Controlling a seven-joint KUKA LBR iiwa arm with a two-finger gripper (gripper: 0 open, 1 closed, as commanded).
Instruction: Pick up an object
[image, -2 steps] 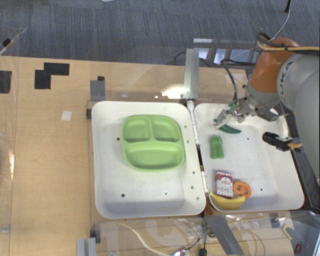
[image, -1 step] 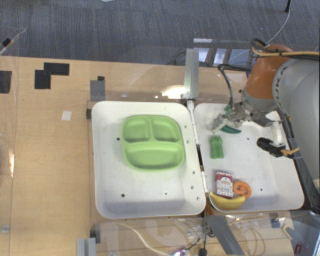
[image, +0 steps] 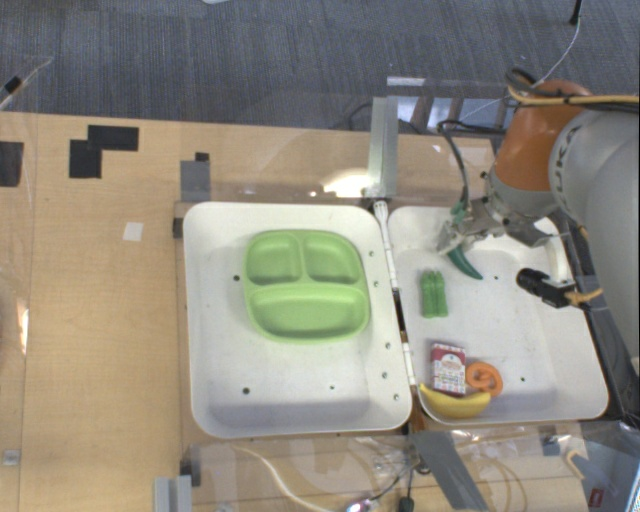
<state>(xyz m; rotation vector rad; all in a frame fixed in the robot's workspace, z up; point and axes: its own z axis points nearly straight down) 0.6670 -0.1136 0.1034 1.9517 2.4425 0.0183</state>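
Objects for picking all lie in the right bin (image: 540, 350), and the pincer (image: 455, 240) hangs over that bin's far left part, its metal fingers (image: 447, 238) pointing down and left with a dark green curved piece (image: 464, 262) at their tips. Whether the fingers are clamped on that piece or only beside it, I cannot tell from this slant. Just near of it lies a green ribbed block (image: 432, 294), apart from the tips. Further near, by the bin's near wall, a red and white packet (image: 448, 368), an orange ring-like item (image: 484, 377) and a banana (image: 455, 403) crowd together. The left bin (image: 210, 330) carries a green divided tray (image: 305, 284). By my judgement the grasp step is under way; next comes a straight lift to prove the hold.
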